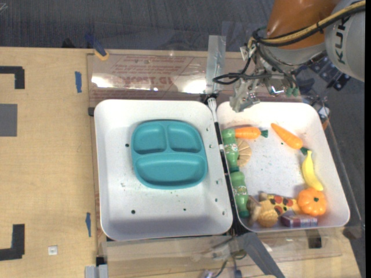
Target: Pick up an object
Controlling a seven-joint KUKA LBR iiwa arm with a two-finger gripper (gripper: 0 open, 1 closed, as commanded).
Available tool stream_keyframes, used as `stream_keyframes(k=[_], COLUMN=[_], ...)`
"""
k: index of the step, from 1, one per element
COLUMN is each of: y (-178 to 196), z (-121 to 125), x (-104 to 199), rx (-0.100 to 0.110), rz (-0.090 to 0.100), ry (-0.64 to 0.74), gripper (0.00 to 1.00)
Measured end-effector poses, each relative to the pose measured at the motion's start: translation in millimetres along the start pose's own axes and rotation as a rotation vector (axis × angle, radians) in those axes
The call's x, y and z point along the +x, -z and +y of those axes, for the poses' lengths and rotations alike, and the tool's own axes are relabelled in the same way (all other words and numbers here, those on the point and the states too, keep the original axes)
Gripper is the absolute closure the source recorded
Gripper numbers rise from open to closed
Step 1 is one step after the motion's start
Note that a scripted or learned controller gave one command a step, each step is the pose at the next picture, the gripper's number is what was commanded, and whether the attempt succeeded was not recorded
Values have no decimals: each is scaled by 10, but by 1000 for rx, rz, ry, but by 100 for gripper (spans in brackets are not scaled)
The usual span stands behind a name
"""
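Arm cut off at top and right edges; claw fingers' spacing unclear.

We see a teal divided plate in the white left bin, whose floor is dotted with dark specks. In the white right bin lie two orange carrots with green tops, a yellow banana, an orange pumpkin and a purple block. The tabletop is tan with black markings and blue tape bits.

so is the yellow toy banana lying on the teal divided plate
No, the yellow toy banana lies in the right white bin, while the teal divided plate sits in the left white bin.
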State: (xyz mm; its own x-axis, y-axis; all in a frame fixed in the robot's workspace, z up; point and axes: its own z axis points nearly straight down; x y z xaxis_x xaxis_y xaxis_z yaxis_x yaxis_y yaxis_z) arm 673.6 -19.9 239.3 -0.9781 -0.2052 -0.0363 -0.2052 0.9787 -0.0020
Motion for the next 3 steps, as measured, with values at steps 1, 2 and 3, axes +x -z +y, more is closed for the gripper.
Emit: stream_keyframes(k=[1, 2, 3], y=[-529, -1470, -1445], z=[-936, -1420, -1642], x=[289, 693, 1689], rx=[-2, -1, -1], rz=[34, 24, 30], ry=[72, 212, 266], gripper=[100, 100, 100])
